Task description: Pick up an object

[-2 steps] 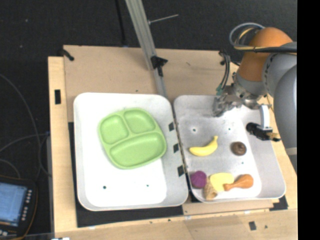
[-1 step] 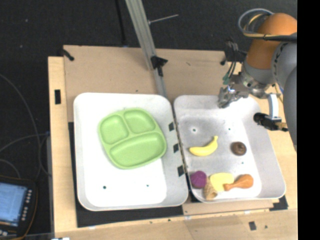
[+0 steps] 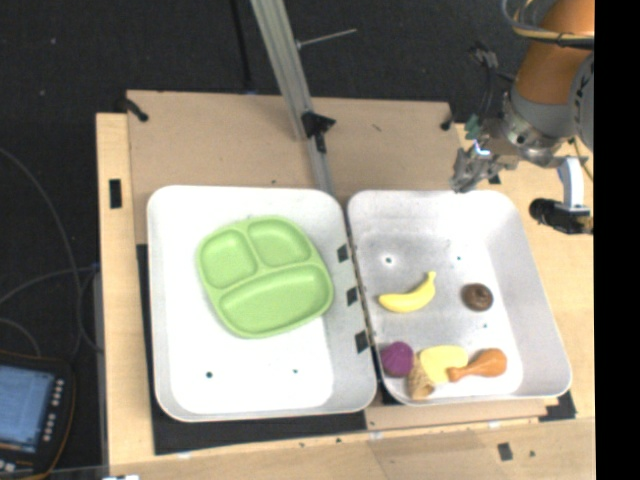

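At 1 o'clock over right bin [image 3: 520,230] rim: end effector [image 3: 468,173], grasp state cannot tell, nothing visibly held. Within right bin: banana [image 3: 409,295] centre; brown donut [image 3: 477,296] at 3 o'clock; purple fruit [image 3: 397,358], yellow piece [image 3: 440,359], orange drumstick [image 3: 478,366] at 6 o'clock. Within left bin [image 3: 180,368]: green divided plate [image 3: 264,276].

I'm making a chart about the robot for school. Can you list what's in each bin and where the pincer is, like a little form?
left bin: green divided plate, three compartments
right bin: banana, brown donut, purple fruit, yellow piece, orange drumstick-shaped toy
crowded spot: near edge of the right bin, where purple fruit, yellow piece and orange toy sit close together
pincer: above the far edge of the right bin, nothing seen between its fingers
arm: comes in from the right, orange band above the wrist
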Motion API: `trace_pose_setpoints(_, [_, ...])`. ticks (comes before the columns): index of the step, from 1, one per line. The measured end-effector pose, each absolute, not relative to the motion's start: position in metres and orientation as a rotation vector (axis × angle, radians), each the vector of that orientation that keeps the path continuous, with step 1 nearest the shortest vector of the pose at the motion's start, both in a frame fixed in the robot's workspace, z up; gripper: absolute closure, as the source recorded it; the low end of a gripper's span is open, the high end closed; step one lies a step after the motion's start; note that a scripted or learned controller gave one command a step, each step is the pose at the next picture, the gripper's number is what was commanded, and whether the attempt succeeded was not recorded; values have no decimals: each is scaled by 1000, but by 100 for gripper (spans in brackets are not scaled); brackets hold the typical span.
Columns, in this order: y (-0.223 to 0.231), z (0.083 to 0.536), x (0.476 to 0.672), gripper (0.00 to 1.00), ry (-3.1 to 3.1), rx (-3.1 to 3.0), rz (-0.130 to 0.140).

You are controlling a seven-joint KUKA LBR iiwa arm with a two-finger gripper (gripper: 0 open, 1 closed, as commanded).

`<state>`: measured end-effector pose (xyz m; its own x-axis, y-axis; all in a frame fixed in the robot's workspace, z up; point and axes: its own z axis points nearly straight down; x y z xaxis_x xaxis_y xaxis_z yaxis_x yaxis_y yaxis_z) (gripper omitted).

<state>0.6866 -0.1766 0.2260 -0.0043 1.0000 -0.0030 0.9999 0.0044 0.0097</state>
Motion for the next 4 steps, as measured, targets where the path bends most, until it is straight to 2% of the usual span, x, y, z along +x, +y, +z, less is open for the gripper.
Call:
trace_pose_setpoints(1, [-178, 263, 687, 100, 2224, 2211, 4])
trace_pose_setpoints(4, [-27, 271, 600, 100, 2230, 2215, 1])
